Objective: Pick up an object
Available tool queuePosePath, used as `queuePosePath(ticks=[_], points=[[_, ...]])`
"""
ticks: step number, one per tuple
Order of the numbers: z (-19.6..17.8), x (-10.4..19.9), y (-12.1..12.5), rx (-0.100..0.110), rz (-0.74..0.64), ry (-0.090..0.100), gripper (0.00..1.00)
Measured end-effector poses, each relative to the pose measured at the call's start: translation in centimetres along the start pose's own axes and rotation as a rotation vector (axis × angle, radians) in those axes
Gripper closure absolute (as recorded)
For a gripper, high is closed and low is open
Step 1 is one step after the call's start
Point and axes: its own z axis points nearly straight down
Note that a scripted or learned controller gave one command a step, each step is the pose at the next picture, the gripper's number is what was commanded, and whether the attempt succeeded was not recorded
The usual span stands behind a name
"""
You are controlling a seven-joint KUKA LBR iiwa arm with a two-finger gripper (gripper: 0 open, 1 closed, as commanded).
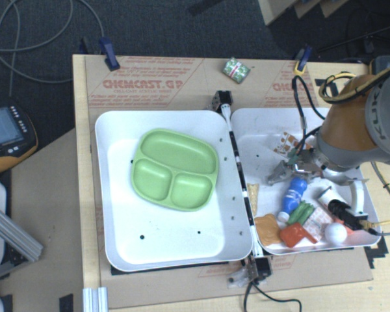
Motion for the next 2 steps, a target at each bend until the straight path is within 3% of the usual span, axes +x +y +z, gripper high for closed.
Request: queuePosePath(ticks=[1,2], points=[[-1.0,-0.02,0.04,-0.002,0.002,0.0,1.0],[-0.98,-0.01,0.03,-0.002,0.002,0.0,0.0]])
